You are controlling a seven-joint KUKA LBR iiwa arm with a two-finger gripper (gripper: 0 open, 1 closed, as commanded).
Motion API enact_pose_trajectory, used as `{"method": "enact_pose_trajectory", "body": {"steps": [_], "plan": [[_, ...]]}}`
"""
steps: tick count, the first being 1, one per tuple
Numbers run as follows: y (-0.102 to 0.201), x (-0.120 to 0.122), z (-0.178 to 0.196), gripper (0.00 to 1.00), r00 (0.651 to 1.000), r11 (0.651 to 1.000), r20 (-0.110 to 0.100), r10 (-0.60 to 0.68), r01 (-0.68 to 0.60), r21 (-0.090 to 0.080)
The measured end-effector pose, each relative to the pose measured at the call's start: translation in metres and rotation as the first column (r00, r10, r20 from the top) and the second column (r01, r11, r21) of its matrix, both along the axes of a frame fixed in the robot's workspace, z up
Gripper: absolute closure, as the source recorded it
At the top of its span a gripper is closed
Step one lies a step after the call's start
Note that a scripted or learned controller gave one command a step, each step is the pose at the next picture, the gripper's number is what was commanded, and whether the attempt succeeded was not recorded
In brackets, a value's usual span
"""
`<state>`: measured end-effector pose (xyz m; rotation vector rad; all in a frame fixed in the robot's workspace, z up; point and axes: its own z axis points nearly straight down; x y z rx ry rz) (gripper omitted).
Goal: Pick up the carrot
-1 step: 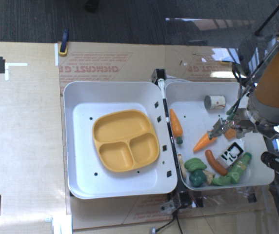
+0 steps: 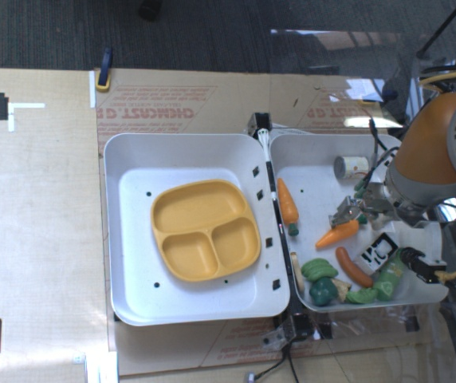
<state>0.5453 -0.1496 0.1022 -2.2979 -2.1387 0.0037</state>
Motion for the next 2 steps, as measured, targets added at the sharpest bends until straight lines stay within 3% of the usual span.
{"method": "enact_pose_trajectory", "body": {"steps": [1,2], "plan": [[0.0329,-0.0091,-0.0109,0.00,1.000,1.000,-0.001,-0.028,0.028,0.001],[0.0314,-0.0082,-0.0020,1.00,0.999,0.999,0.000,-0.036,0.036,0.000]]}}
